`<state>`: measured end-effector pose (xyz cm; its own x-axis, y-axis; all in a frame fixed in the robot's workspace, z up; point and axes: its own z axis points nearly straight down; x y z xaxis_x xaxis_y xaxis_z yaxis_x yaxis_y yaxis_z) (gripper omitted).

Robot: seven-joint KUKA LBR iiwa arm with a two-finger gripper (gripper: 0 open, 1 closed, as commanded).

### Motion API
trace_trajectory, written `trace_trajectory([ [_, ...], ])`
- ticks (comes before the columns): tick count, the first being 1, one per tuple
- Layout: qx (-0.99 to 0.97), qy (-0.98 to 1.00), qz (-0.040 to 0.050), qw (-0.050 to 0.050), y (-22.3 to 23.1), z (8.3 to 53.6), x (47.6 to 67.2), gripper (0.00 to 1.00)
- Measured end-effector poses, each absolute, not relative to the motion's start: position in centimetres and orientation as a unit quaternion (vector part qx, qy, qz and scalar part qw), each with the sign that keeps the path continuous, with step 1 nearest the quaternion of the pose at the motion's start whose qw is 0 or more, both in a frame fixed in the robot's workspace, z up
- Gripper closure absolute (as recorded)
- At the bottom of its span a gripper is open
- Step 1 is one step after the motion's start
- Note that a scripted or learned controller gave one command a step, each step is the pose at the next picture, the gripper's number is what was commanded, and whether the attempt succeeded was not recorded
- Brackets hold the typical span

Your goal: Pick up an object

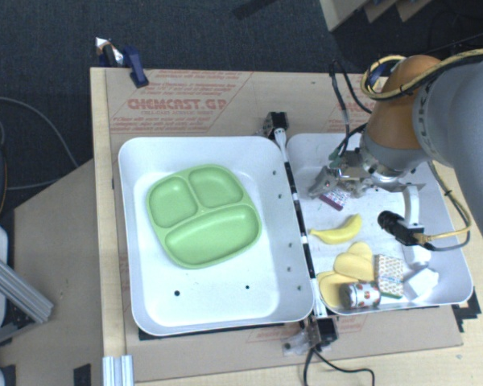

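Observation:
My gripper (332, 182) hangs low in the upper left part of the right bin (459, 284), under the grey arm with its orange band. A small purple and white packet (333, 200) lies just below the gripper, touching or nearly touching it. A yellow banana (339, 231) lies a little further toward the front. At the bin's front sit a yellow cup-like piece (352, 261), a small can with red dots (364, 296), a patterned box (390, 273) and a white crumpled item (423, 282). Nothing shows between the gripper's tips.
The left bin (137, 167) holds a green divided plate (203, 215). The wall between the two bins (294, 207) runs close to the gripper's left. A blue and white clip (122, 59) sits at the bench's far left corner.

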<state>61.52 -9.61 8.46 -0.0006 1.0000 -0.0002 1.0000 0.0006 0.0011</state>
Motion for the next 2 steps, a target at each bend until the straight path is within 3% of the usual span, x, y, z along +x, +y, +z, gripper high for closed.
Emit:
trace_trajectory([
  [1, 0.707, 0.707, 0.0009, 0.001, -9.6, 9.5, 61.6, 1.00],
  [2, 0.707, 0.708, 0.0006, 0.000, -1.8, 18.5, 59.5, 1.00],
])
